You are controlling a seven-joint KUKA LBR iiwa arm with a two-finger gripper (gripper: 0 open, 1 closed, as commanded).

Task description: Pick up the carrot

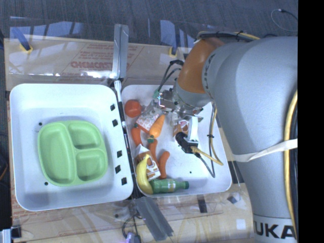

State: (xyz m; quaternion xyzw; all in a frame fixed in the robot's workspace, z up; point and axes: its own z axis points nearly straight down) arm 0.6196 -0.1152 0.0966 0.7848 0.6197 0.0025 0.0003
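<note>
You're at the approach step: the claw (174, 116) hangs low in the right white bin (221, 178), and you can't tell its state. The tapered orange carrot (157, 126) lies just to its left among crowded items, so descend carefully; bare floor lies just below the claw.

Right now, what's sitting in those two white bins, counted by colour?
Orange: 5, a round fruit and four carrot-like pieces
Green: 2, a plate and a bottle
Yellow: 1, a banana
Total: 8
</note>
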